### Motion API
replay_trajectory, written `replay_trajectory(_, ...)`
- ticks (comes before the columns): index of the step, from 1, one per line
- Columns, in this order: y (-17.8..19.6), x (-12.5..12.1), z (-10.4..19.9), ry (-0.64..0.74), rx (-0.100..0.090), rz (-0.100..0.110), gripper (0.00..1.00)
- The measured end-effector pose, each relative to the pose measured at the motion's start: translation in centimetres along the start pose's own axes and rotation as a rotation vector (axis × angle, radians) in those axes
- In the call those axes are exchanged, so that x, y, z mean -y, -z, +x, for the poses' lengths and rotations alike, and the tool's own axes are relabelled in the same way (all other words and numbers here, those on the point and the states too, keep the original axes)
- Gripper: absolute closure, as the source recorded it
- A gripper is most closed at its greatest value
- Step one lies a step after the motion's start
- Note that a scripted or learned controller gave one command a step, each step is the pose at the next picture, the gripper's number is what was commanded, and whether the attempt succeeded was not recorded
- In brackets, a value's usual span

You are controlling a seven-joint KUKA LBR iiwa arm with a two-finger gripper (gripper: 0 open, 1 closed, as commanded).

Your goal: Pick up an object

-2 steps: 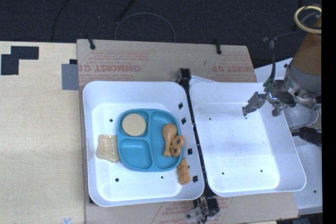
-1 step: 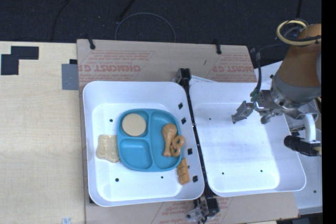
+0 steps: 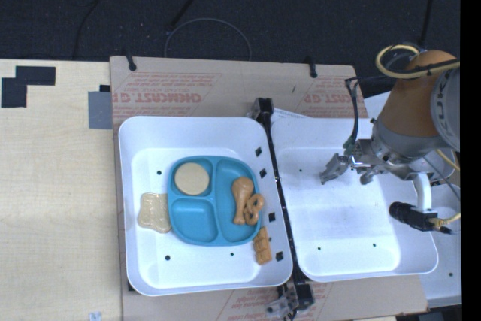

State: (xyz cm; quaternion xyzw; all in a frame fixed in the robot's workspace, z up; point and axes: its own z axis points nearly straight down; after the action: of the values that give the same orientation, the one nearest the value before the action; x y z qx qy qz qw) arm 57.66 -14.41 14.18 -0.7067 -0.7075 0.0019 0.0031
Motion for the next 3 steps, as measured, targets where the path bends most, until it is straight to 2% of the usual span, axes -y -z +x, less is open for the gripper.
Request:
replay_trajectory(1,-5.4,0.1,0.1,-0.001,0.0,0.001,0.0)
replay_trajectory(2,-4.1,0.0,0.0,-0.004,0.0,-0.001,1.0)
replay_trajectory(3,2.0,-0.2,0.6,0.0,0.002,-0.01,1.0)
